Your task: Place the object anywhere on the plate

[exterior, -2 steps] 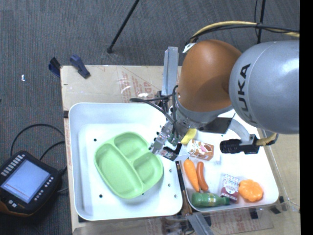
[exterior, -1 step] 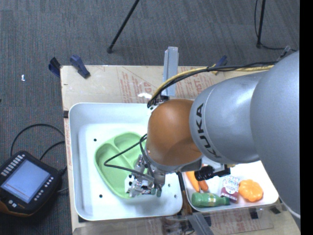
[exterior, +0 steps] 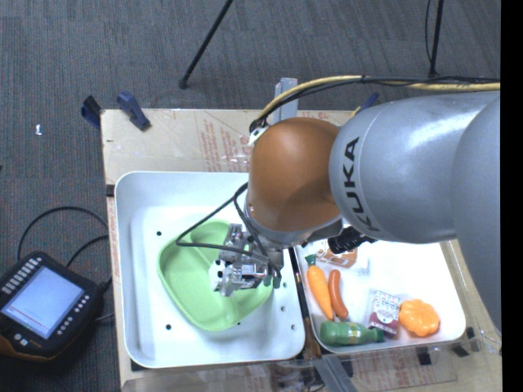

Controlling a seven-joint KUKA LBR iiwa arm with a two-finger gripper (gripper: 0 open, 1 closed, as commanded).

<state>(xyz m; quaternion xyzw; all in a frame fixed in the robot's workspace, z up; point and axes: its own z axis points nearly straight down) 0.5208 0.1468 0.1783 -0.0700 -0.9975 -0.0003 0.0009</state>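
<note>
The big grey arm [exterior: 417, 170] and its orange band [exterior: 292, 178] cover much of the right bin [exterior: 453, 288] and the top right of the left bin [exterior: 135, 211], so whatever lies beneath them is hidden. The claw [exterior: 237, 274] is a small dark tangle of metal and cable, too cluttered to read: I cannot tell whether it is apart or together, nor whether anything sits in it. It hangs over the green plate [exterior: 184, 280], which lies in the left bin, toward 5 o'clock of that bin's middle. Which thing is meant for the plate I cannot tell; the loose items all lie in the right bin: a carrot [exterior: 319, 291], a sausage [exterior: 337, 294] just beside it at 3 o'clock, a green bottle [exterior: 350, 331] at 6 o'clock, a small packet [exterior: 382, 309] and an orange pepper [exterior: 419, 318] toward 4 o'clock. The bins rest on a brown bench [exterior: 180, 137] over dark carpet [exterior: 90, 39]; a handheld screen [exterior: 45, 302] lies on the floor at 8 o'clock, and stand legs [exterior: 208, 35] cross at 12.
</note>
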